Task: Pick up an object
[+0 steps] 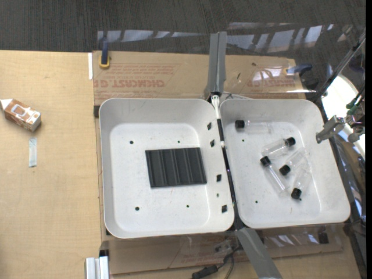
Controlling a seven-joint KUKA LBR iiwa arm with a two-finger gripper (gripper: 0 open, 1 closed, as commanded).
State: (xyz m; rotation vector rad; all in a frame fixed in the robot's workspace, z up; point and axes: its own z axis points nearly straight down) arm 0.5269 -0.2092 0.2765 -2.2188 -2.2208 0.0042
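I see the bench (52,214) carrying two white bins side by side. The left bin (116,214) holds a dark ribbed panel (175,167) lying flat near its middle. The right bin (325,208) holds the pickable things: a loose cluster of clear vials with black caps (285,167), several overlapping at angles, and one more vial (250,124) apart near the far-left corner. The pincer (331,128) sits at the right bin's right rim, above the wall; I cannot tell how it is set. My judgement: go for the lone vial, since the clustered ones lean on each other and would likely roll or slip. I would come down with the grip set across the vial's length.
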